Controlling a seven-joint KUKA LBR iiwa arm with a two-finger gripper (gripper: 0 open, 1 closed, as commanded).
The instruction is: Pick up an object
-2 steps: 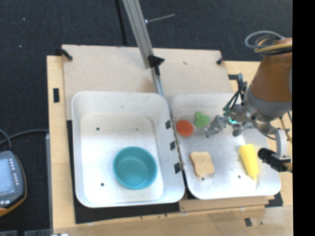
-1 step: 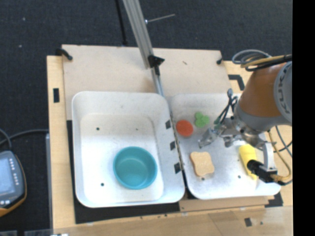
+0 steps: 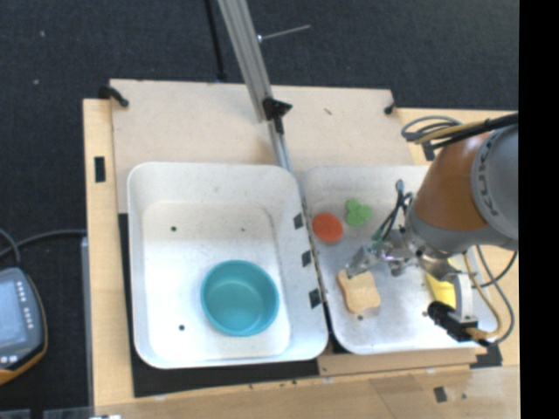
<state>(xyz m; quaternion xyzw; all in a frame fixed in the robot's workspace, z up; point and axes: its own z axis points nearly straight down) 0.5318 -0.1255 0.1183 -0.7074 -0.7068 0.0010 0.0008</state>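
No text, label, brand, number or sign can be read anywhere. The screen of the handheld device (image 3: pixel 16 308) at the left edge is too blurred to be made out.

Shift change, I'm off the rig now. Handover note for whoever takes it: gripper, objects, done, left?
Gripper: low in the right bin, just above the tan bread-like piece; open or shut not readable, nothing seen held.
Objects: orange-red piece and green piece near the right bin's back left; teal bowl in the left bin.
Done: approach only.
Left: grasp and lift an object.
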